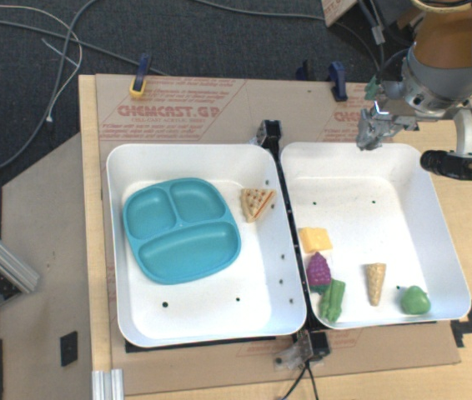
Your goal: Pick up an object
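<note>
The left bin (pixel 136 307) holds a big teal divided plate (pixel 183 228), likely light, stiff and slick, hard to pinch except at its rim. Just right of it lies a waffle wedge (pixel 257 202), small and probably rigid.

The right bin (pixel 436 215) carries my likelier targets, all along its near side: a green pepper (pixel 333 300), purple grapes (pixel 318 269), a yellow cheese square (pixel 315 239), a cone (pixel 375 282), and a green lime (pixel 415 300) in the near right corner. They look like light plastic toys; I'd take the cone across its middle.

My gripper (pixel 371 137) hovers at that bin's far edge, carrying nothing; how wide it stands I cannot tell.
</note>
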